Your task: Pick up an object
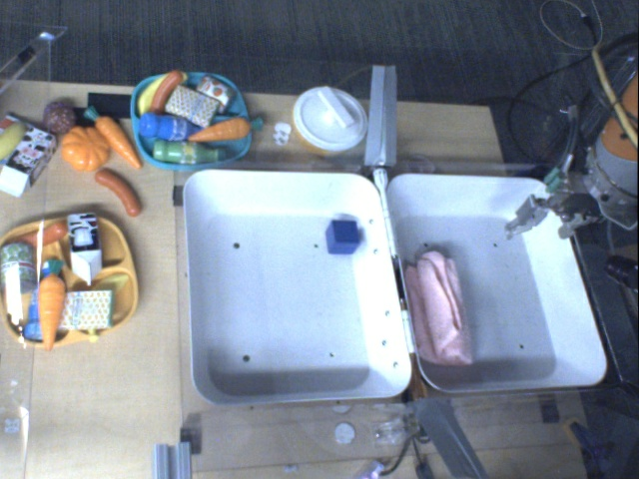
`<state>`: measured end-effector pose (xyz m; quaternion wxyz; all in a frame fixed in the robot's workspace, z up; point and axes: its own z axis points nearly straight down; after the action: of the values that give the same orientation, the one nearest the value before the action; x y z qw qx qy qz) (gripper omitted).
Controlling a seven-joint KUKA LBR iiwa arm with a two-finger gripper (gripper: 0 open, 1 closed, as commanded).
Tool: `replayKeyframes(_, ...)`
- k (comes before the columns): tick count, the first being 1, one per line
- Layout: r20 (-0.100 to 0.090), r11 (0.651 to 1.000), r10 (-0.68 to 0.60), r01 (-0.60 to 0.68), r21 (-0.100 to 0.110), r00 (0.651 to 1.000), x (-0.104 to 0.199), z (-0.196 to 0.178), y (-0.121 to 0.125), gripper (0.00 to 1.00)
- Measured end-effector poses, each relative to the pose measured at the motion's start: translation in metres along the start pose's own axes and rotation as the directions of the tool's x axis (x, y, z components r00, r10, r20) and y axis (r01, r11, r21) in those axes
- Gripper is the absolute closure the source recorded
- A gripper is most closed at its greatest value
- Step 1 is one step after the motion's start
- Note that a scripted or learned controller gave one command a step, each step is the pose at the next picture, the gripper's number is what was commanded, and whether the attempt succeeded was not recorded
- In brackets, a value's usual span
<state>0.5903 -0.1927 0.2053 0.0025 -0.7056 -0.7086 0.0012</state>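
Nothing is picked yet: the tool [540, 215] hovers spread and bare over the right bin [589, 339], apart from the pink cloth [439, 305] and blue block [343, 236].

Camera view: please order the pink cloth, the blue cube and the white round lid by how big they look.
1. pink cloth
2. white round lid
3. blue cube
The lid lies farther from the camera, so its true size is unsure.

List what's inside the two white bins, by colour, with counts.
Blue: 1, blue cube in the left bin
Pink: 1, pink cloth in the right bin
Total: 2
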Motion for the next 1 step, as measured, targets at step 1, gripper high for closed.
replayKeyframes(1,-0.001,0.997,-0.082,0.082,0.002,0.997,0.0600,0.0977,-0.0100,0.00)
